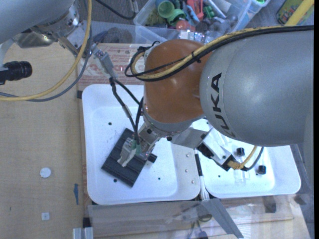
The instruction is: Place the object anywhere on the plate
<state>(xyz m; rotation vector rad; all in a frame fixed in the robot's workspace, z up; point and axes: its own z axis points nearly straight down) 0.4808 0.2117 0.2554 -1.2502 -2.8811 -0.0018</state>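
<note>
white bins [94,133]: 2 | arm [249,78]: 1 | clear tub of toys [199,9]: 1

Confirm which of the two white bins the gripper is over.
The left bin: the gripper hangs above its floor; the right bin sits under the arm's body.

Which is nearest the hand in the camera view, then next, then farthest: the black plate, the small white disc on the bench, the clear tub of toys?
1. black plate, directly under the hand, in the left bin.
2. small white disc, on the bench to the left.
3. clear tub of toys, at the top.
</note>
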